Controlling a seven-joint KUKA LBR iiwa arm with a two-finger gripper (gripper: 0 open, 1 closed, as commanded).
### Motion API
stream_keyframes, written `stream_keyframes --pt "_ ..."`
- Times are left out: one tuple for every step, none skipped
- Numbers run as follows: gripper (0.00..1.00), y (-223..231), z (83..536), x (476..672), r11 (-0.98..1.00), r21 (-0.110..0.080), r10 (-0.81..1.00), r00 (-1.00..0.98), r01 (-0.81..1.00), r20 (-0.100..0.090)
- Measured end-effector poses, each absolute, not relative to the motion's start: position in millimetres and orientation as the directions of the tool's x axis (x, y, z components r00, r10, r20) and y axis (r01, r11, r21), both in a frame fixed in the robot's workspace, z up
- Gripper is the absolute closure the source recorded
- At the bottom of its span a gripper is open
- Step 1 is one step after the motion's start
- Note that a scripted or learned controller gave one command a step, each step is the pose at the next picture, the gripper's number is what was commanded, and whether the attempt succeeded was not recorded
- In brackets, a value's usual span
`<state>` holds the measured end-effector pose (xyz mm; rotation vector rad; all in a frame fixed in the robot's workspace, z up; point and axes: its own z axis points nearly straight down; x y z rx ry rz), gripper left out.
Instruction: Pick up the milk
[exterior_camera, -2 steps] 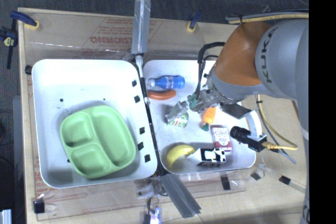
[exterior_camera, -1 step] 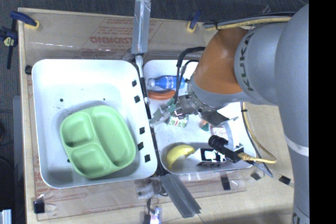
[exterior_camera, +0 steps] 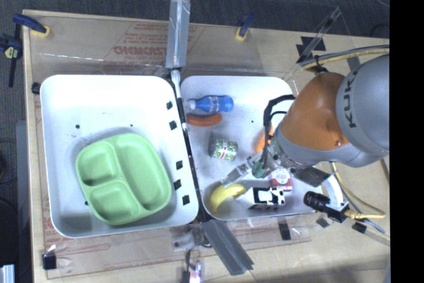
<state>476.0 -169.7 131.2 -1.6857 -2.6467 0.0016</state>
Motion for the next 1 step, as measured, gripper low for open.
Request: stream_keyframes --pt "0.0 -210.6 281.7 570.7 0.433 0.0 0.902 -0.433 0.902 -0.001"
